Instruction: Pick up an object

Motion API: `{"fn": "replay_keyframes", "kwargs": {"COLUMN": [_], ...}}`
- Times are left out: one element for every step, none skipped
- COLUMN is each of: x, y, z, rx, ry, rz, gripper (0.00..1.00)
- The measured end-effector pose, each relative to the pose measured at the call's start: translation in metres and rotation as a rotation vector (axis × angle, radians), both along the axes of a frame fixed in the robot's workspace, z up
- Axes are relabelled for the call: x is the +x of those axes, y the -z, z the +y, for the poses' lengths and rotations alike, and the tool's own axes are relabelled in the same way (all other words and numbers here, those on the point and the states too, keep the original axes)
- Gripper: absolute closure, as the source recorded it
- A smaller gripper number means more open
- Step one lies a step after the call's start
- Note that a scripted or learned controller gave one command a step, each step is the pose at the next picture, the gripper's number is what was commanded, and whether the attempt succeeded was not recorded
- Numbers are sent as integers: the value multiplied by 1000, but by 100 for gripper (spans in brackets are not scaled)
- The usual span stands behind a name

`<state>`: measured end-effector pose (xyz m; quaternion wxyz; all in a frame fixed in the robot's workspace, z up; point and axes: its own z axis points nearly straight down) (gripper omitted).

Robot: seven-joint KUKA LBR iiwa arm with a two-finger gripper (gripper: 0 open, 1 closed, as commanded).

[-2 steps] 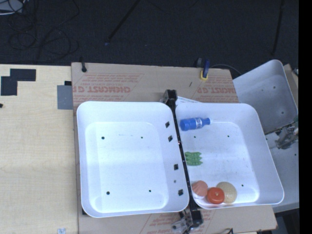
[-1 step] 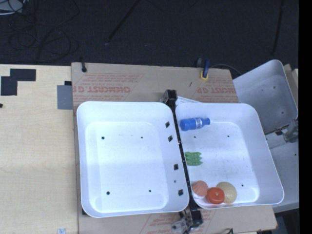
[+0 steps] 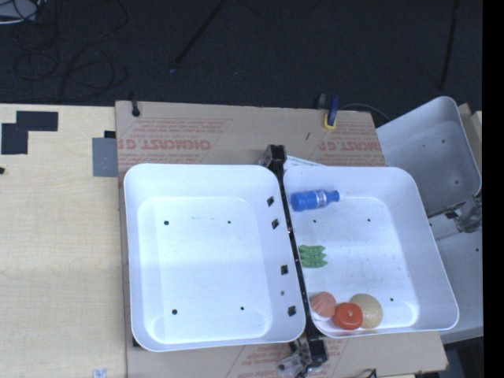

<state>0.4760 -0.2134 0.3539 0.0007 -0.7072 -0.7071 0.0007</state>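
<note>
bench (image 3: 55, 235): pale wood | cardboard sheet (image 3: 205, 136) under bins | floor (image 3: 236, 38): dark

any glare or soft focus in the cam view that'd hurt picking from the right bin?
Camera view: lighting even, no hard glare on the right bin; the white floors look a little washed out. Blue bottle and green item read clearly against white. Red piece and its pale neighbours cluster at the near rim, edges slightly soft. Floor above the bench is dark.
</note>
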Motion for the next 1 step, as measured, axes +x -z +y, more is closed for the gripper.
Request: {"fn": "replay_keyframes", "kwargs": {"x": [0], "y": [-8], "z": [0], "rx": [0], "ry": [-2], "rz": [-1], "gripper": [100]}}
